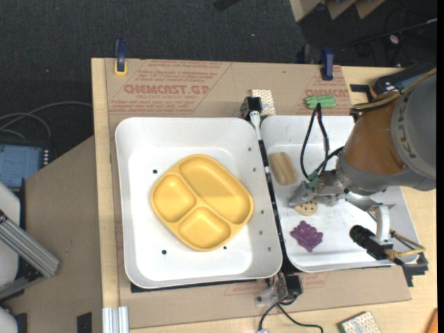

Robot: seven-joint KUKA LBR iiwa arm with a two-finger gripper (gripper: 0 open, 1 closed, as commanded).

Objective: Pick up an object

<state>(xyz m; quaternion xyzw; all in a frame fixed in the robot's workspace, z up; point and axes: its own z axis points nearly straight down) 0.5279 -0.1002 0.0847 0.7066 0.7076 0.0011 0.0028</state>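
In the right bin [333, 259] three small things lie close together. A tan, bread-like roll [282, 167] rests near the bin's left wall, toward the far end. Nearer the camera and a little to the right sits a pale, speckled piece [304, 205] that looks like a cracker or cookie, though it is too small to tell for sure. Nearer still lies a purple cluster [306, 235] shaped like a bunch of grapes, on the bin's open floor.

The claw [318, 190] is down in this bin, just above and touching or almost touching the speckled piece; the roll lies just to its left and the purple cluster is a short way toward the camera, apart from it. Whether the claw is spread or closed cannot be told, since the wrist and cables cover it, and nothing is seen clamped in it.

The arm [388, 148], grey with an orange band, reaches in from the right over the bin's right half, with black cables looping up from the wrist.

The left bin [132, 186] holds a yellow divided tray [201, 201] with three compartments, lying in the middle. Both bins sit on the bench [173, 85], a brown board with red printing, held by clamps at its far edge.
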